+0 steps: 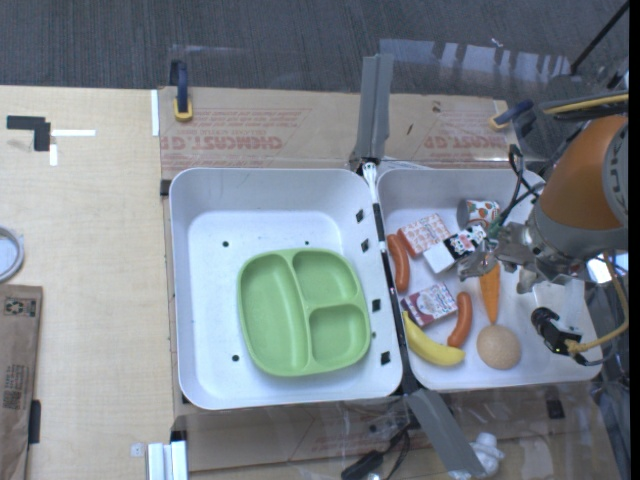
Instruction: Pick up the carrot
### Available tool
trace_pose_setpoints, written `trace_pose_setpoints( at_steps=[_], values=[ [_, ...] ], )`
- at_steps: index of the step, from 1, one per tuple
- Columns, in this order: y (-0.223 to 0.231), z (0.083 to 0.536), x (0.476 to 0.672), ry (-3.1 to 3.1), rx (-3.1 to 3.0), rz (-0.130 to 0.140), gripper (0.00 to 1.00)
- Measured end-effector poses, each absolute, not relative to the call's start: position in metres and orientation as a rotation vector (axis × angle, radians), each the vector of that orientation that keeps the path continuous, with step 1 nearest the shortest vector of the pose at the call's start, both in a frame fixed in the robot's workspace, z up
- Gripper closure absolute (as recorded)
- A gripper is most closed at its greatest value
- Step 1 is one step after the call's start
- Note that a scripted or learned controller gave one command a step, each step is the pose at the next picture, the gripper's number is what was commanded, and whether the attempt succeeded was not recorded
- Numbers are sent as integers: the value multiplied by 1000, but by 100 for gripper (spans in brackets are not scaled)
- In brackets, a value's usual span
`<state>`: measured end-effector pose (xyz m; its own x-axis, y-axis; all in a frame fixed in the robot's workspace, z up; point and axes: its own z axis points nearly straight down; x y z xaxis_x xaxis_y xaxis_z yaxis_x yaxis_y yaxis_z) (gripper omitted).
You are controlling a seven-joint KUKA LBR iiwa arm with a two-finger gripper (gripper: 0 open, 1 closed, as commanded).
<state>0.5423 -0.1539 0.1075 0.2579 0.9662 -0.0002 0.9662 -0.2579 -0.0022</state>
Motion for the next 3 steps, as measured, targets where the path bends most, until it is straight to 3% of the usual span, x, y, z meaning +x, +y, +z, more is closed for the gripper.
trace_pose_setpoints(
  at_steps=[1,2,3],
  values=[
    [-182,91,543,-2218,-2223,1,0],
    [-183,100,543,-2214,-2226,2,100],
    [-117,224,523,-2262,-2179,3,100]
  ],
)
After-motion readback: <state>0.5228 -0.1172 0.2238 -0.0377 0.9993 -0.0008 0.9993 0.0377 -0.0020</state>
